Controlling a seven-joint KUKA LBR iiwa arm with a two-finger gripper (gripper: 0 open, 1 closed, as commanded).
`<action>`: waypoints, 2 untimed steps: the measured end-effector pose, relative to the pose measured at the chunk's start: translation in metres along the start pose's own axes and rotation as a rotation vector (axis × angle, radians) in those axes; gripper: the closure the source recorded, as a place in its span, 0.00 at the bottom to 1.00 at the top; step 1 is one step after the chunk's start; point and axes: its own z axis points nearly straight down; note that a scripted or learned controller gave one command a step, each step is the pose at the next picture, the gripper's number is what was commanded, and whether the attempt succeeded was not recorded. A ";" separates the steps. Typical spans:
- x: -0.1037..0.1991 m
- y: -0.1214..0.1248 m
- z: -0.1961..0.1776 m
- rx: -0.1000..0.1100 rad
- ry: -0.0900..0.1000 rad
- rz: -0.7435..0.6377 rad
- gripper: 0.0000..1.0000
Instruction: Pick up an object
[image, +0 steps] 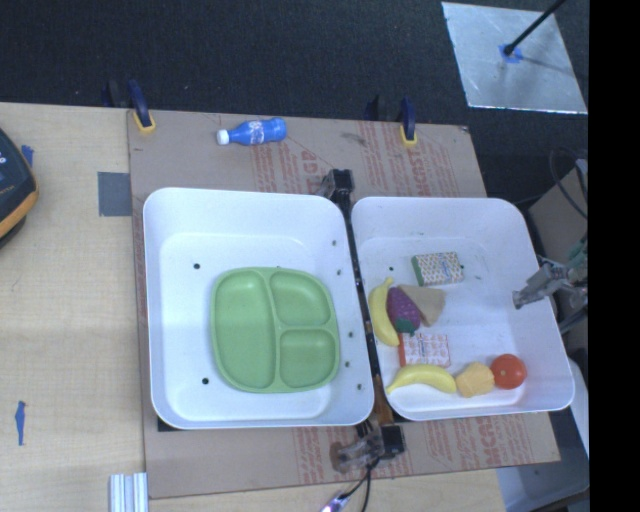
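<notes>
The right bin (500, 222) holds several toy foods: a banana (379, 312) along its left wall, a purple eggplant (404, 309) beside a tan wedge (430, 300), a small green-patterned box (438, 267), a red-and-white packet (426, 349), a second banana (421, 377), a yellow lemon-like piece (476, 379) and a red tomato (509, 371). My gripper (542, 285) shows at the bin's right rim, with grey metal fingers pointing left over the bin. No object sits between them.
The left bin (170, 230) holds a green divided plate (274, 328). A small blue bottle (253, 131) lies on the cardboard behind the bins. Clamps sit at the cardboard's back edge. A dark device (12, 185) rests at the far left.
</notes>
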 end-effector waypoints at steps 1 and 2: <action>0.123 0.088 0.070 0.000 0.000 -0.003 0.00; 0.098 0.140 0.159 -0.004 -0.003 -0.002 0.00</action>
